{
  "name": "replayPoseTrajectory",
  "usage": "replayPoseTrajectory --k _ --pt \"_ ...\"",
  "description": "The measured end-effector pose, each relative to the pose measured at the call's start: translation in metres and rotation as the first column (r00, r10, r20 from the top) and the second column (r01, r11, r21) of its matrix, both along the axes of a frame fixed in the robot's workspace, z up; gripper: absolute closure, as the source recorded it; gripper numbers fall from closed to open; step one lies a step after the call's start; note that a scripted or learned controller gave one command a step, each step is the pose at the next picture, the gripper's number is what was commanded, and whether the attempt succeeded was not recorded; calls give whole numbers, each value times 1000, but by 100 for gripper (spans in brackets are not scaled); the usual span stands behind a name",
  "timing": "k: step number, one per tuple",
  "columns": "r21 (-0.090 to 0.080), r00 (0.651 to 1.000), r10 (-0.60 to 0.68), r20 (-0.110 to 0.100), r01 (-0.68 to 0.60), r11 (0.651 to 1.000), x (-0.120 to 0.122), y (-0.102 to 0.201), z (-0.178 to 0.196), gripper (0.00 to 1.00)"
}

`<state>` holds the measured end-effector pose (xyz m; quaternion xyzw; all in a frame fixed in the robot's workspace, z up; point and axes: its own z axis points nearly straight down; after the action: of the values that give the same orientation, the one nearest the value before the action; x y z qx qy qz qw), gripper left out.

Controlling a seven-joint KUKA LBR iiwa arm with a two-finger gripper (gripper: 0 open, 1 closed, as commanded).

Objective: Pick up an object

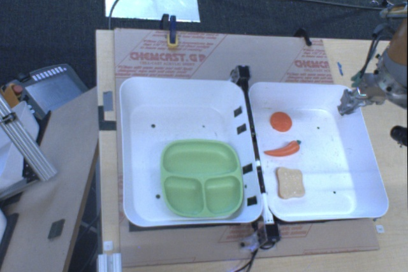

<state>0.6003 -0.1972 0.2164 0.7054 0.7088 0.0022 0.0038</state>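
In the right bin [357, 156] lie three items near its left side: a round orange slice [280, 121], an orange-red chili pepper [282, 149] with a green stem, and a slice of toast [291, 183]. My gripper [349, 102] hangs over the bin's upper right corner, well to the right of the items and touching none of them. Nothing shows between its tips.
The left bin [140, 105] holds a green divided plate [202, 178] at its lower middle. A black hinge strip [250, 150] runs between the bins. Cables and a clamp [172, 32] lie behind the bins on the cardboard sheet. A grey device sits at far left.
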Motion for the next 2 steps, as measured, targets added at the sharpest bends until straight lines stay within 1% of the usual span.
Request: replayPoseTrajectory --k 1,2 --pt "0 1000 1 -2 -1 1000 3 10 56 100" --pt "3 1000 3 -8 -3 1000 -4 62 41 100"
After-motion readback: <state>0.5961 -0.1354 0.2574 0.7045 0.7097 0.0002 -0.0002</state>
